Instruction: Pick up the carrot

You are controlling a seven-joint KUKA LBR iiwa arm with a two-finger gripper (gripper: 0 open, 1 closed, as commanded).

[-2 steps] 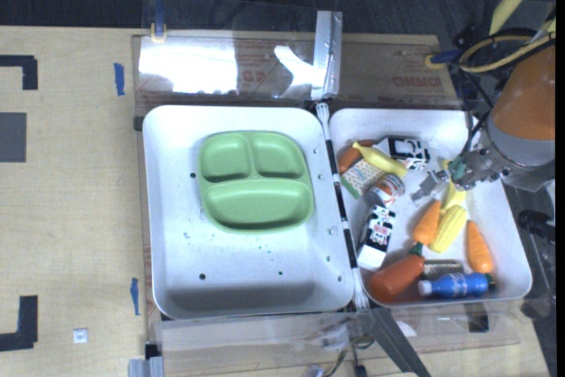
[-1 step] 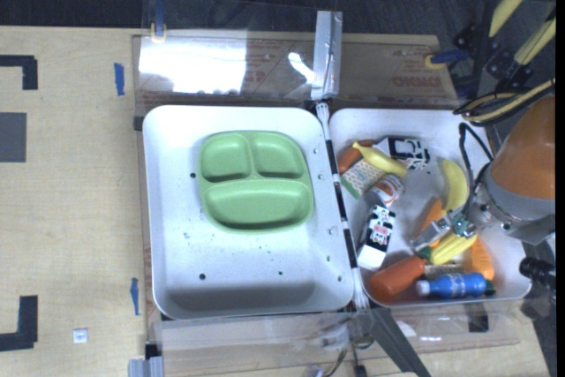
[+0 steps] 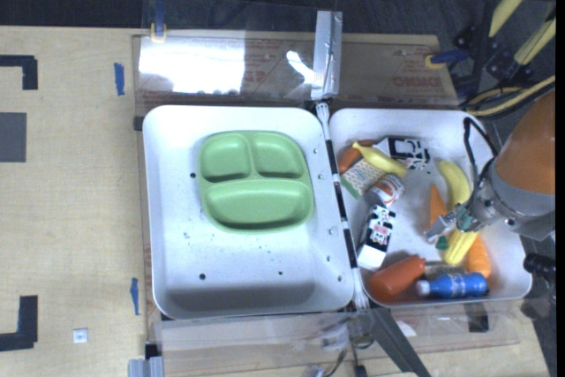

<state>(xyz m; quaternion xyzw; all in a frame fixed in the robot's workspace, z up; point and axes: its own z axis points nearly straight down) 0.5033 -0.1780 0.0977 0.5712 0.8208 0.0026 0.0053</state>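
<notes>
The gripper (image 3: 452,221) hovers low in the right bin (image 3: 508,294), beside the carrot (image 3: 436,204); whether its fingers are apart, I can't tell. It should centre over the carrot, clear of the banana (image 3: 455,181).

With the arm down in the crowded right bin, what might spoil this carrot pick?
1. The hand sits among close-packed items: the carrot lies beside a banana, so it may catch the wrong thing.
2. A yellow piece and blue bottle lie right below it and could get knocked.
</notes>
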